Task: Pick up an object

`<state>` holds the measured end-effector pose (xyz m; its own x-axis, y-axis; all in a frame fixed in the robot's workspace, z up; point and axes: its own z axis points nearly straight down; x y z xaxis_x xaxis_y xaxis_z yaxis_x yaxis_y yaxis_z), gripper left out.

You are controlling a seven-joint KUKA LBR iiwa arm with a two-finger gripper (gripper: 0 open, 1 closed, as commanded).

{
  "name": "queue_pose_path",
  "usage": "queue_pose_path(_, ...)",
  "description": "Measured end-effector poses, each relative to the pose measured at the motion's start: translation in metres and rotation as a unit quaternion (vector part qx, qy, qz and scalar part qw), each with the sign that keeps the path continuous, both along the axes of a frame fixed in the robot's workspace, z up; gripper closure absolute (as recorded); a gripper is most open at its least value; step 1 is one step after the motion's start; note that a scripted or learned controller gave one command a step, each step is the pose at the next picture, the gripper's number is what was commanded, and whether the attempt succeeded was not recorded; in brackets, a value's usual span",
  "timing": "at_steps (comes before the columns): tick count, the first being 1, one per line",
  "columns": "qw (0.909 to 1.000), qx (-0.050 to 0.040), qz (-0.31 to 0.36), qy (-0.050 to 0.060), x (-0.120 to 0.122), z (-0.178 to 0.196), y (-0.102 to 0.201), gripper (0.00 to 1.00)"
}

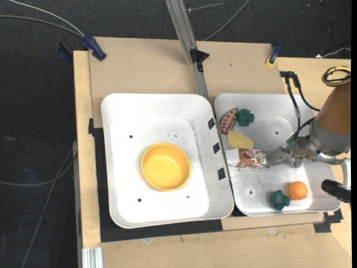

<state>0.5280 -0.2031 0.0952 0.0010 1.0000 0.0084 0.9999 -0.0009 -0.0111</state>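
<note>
My claw [273, 158] is sitting low in the right bin [268, 106], its tip just beside the small brown-and-white carton [251, 158] lying near the bin's left wall; whether my fingers are apart or together, I cannot tell. A pale yellow piece [240, 139] is lying just above the carton, and above that a striped reddish piece [228, 120] is resting beside a dark green lump [245, 116]. Nearer the front edge, an orange ball [298, 190] is touching another green lump [278, 199]. In the left bin [122, 127], a yellow bowl [165, 166] is sitting upright.
</note>
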Motion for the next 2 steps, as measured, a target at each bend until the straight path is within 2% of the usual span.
queue_pose_path(1,1.0000,0.0002,0.000,-0.002,0.001,0.013,0.000,1.00)
queue_pose_path(2,1.0000,-0.0049,0.001,-0.009,0.010,0.066,-0.008,1.00)
